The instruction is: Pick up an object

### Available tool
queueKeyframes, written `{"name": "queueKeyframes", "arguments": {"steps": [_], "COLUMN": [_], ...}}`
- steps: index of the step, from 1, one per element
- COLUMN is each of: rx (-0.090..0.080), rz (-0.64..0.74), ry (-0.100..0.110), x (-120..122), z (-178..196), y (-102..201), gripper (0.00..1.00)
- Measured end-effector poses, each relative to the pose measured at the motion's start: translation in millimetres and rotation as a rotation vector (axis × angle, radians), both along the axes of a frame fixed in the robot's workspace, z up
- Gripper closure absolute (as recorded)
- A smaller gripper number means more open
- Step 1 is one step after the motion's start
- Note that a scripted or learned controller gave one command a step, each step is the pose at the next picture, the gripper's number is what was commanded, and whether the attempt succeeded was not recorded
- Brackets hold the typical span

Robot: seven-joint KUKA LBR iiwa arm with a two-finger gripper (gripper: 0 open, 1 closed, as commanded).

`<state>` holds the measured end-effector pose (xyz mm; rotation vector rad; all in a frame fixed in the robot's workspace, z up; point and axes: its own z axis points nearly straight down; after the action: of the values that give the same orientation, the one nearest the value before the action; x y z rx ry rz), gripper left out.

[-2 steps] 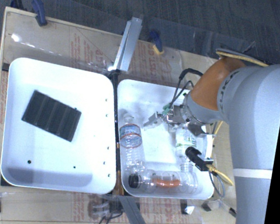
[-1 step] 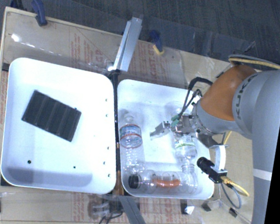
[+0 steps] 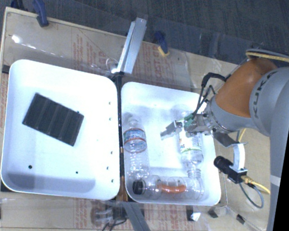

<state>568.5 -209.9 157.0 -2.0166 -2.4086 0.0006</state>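
The right bin (image 3: pixel 158 101) holds three clear plastic bottles. One with a blue-white label (image 3: pixel 134 144) lies near the bin's left wall. Another, with an orange label (image 3: pixel 168 188), lies along the front wall. A third, with a green-white label (image 3: pixel 190 147), lies at the right side. My gripper (image 3: pixel 179 128) hangs low over the upper end of that third bottle, reaching in from the right below the orange-banded wrist (image 3: pixel 238 95). I see nothing lifted off the bin floor. A black ridged rectangular pad (image 3: pixel 54 119) lies flat in the left bin (image 3: pixel 41 174).
A metal divider bar (image 3: pixel 130 47) stands at the back between the bins. Blue clamps (image 3: pixel 41 12) hold the bench's back edge. A black cable and connector (image 3: pixel 231 169) hang by the right bin's right wall.
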Motion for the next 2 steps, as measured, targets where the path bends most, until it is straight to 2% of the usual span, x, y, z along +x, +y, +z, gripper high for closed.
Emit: {"name": "queueKeyframes", "arguments": {"steps": [1,2], "rx": [0.002,-0.028], "rz": [0.174,0.149], "ry": [0.004,-0.018], "x": [-45.4,-2.9], "z": [-11.1,-39.7], "y": [16.9,47.4], "gripper": [0.0,0.0]}}
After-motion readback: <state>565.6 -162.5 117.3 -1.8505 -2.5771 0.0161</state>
